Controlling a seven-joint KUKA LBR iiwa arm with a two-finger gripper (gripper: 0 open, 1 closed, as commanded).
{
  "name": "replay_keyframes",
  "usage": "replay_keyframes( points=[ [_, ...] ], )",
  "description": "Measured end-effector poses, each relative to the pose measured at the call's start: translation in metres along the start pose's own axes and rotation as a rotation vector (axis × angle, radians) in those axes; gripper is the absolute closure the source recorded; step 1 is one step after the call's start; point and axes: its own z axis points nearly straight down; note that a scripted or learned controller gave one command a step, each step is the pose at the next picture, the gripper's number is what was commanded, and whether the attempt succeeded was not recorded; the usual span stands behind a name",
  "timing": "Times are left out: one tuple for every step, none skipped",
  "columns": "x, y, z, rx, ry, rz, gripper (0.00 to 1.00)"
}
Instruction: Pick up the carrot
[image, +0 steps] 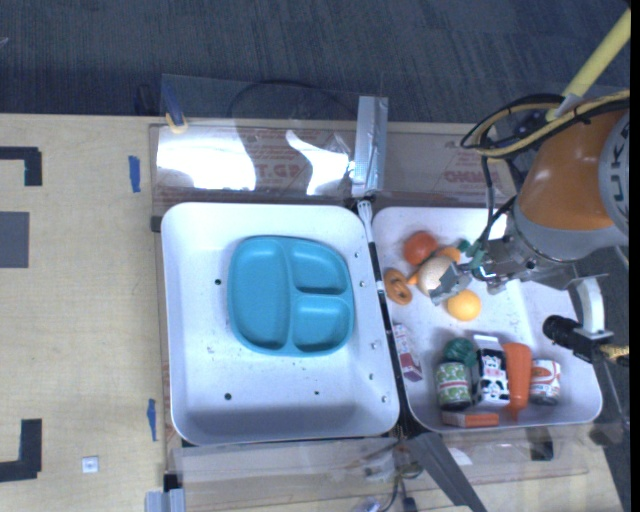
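Observation:
The carrot (517, 376) is a long orange piece in the front right part of the right bin (575, 410). It is wedged between a black-and-white cow-patterned carton (490, 376) and a small red-and-white can (544, 381). My gripper (474, 266) reaches in from the right under the orange wrist band. It hangs over the middle of the right bin, well behind and left of the carrot. It sits close to a beige rounded item (436, 272) and an orange fruit (463, 305). Nothing of the carrot is at the gripper.
The left bin (190, 300) holds a blue divided plate (291, 295). The right bin also has a red tomato (420, 245), an orange ring (399, 288), a green can (454, 380) and a red piece (470, 420) along the front wall. Cables (505, 120) loop behind the arm.

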Motion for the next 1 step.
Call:
replay_keyframes(
  points=[
    [-0.0426, 0.0230, 0.0732, 0.004, 0.004, -0.214, 0.00]
  ],
)
